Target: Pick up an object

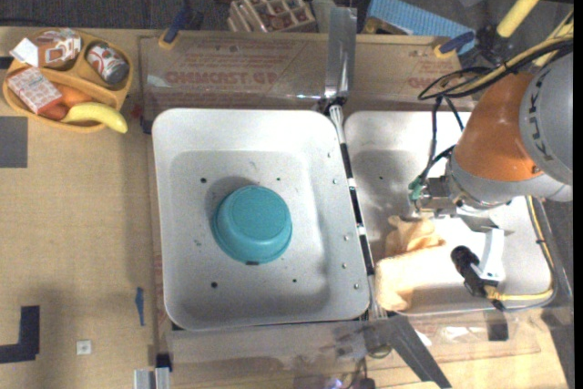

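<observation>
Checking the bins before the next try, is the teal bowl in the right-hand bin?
No, the teal bowl sits upside down in the left bin, while the arm reaches into the right bin.

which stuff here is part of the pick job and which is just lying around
Job:
- teal bowl, upside down in the left bin
- pale yellow object in the right bin
- arm over the right bin

Lying about:
- yellow tray with banana
- boxes behind the bench
</observation>
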Motion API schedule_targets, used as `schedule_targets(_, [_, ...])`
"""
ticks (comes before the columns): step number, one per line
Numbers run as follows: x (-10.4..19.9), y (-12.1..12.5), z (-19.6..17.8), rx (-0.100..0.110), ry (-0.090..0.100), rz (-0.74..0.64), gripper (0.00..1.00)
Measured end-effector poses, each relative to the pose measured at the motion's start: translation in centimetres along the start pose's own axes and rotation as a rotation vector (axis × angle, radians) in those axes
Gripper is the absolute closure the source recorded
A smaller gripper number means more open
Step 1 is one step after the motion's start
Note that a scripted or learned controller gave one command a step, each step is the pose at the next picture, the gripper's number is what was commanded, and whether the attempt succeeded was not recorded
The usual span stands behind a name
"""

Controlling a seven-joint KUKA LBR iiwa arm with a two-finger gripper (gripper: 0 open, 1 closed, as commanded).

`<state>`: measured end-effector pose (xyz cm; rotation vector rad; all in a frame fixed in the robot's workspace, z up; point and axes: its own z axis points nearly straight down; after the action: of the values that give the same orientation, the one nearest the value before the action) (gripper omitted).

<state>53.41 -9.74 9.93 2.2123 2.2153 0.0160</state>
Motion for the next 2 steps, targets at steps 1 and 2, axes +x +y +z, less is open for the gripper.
schedule_targets(1, [0.01, 0.0, 0.0, 0.0, 0.0, -0.001, 0.0])
schedule_targets(2, [-0.2, 0.03, -0.93, -0.002, -0.001, 0.004, 1.0])
